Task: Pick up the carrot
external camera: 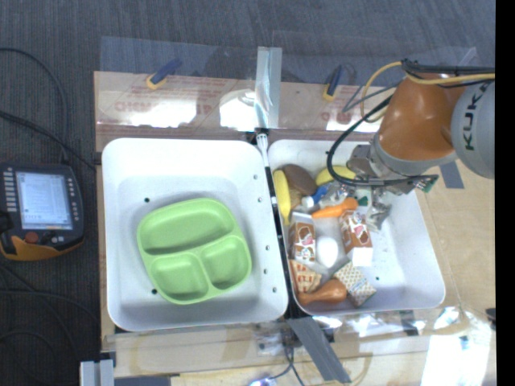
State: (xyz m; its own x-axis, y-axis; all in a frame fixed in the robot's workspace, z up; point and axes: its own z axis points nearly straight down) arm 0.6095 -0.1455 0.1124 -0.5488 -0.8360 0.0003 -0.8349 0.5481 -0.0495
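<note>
The carrot [333,210] is a small orange stick lying almost level in the upper middle of the right bin [418,264], among other toy food. My gripper [364,193] hangs under the orange-banded wrist [413,121], right over the carrot's right end. The wrist and its cables hide the gripper's lower part, so whether it touches the carrot is unclear.
Around the carrot lie a banana [281,195], a brown piece [299,179], a yellow item [336,173], a white egg [327,252], patterned packets [303,242] and a brown-orange item [325,292]. The left bin [121,175] holds a green divided plate [193,248]. A pendant [39,211] sits far left.
</note>
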